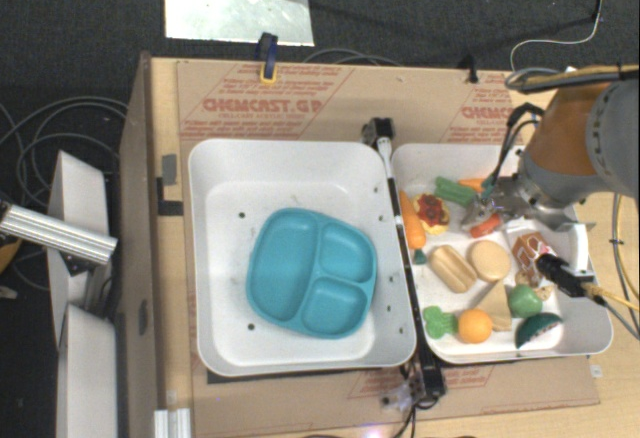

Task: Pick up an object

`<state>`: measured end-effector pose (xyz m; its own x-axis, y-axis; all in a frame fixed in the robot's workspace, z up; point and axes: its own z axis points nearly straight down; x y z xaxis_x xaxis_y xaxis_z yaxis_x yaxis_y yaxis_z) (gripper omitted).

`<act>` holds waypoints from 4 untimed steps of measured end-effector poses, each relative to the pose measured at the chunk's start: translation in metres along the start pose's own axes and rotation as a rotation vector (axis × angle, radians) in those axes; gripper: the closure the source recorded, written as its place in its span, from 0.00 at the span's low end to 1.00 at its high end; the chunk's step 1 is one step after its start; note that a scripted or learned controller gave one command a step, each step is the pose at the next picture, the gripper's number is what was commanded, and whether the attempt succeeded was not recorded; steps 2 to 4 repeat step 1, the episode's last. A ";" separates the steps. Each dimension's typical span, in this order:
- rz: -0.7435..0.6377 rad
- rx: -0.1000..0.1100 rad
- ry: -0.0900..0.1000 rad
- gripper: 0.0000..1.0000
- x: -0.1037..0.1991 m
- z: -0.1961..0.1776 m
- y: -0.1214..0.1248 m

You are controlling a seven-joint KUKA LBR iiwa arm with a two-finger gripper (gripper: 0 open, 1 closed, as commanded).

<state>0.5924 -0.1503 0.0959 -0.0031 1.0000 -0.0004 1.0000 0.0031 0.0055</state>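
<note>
Two bins | tool [497,198] over right bin [590,331] toy food | grip state unclear

My gripper [492,198] is low inside the right bin [600,331], at that bin's upper middle, just above a small red piece [484,224]. A green piece [456,192] lies just left of my gripper. Further down that bin are a tan bread roll [452,268] and an orange ball [476,325]. The left bin [215,186] holds a blue divided plate [311,271].
</note>
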 end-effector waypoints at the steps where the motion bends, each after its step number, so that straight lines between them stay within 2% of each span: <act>1: -0.008 -0.006 0.000 1.00 0.072 -0.074 0.058; 4: -0.008 -0.006 0.000 1.00 0.072 -0.074 0.058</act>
